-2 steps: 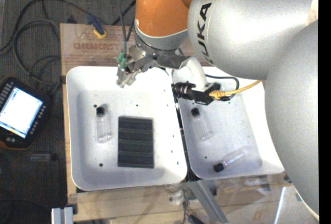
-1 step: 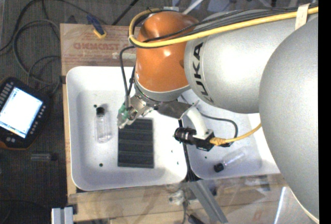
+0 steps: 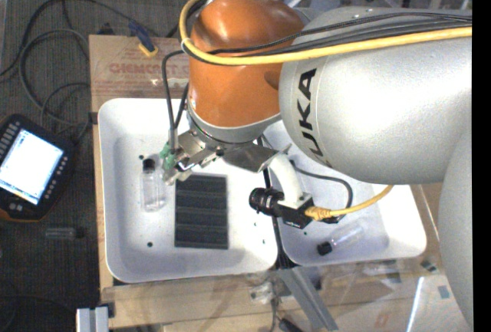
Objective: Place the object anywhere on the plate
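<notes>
Jaws' state you cannot tell; your gripper (image 3: 170,158) hangs beside the vial (image 3: 153,189), left of the dark plate (image 3: 202,211), nothing placed yet.

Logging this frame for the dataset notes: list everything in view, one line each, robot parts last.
bins: 2, white, side by side on the bench
dark ribbed pad: 1, black, flat in the left bin
clear vial: 1, transparent with black cap, left bin, left of the pad
second clear vial: 1, transparent with black cap, lying in the right bin
cardboard: 1, brown with red print, under the far edge of the left bin
handheld screen: 1, black casing, lit display, on the floor at the left
arm: 1, grey with orange band, reaching in from the right
small camera: 1, black, on the wrist, yellow cable
hand: 1, metal with green bits, over the left bin by the vial
</notes>
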Motion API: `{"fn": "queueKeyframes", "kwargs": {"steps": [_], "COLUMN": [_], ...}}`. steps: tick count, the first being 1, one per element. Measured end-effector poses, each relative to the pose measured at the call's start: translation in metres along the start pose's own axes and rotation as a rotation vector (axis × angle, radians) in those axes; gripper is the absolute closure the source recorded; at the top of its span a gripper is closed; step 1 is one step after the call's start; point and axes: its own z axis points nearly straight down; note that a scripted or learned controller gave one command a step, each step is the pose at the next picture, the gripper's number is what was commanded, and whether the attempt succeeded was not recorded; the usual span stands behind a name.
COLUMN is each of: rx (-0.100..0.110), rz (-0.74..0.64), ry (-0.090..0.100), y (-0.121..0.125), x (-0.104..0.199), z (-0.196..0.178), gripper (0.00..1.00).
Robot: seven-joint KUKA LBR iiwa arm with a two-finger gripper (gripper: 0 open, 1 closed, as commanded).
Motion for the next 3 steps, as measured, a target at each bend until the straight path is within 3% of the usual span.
{"fn": "queueKeyframes", "kwargs": {"steps": [1,2,3], "rx": [0.004,0.004,0.0], "rz": [0.233,0.233,-0.135], "ry": [0.002,0.002,-0.001], "y": [0.002,0.002,0.003], "x": [0.005,0.004,0.004], "z": [0.078,0.078,-0.008], "gripper": [1.0,0.0,0.0]}}
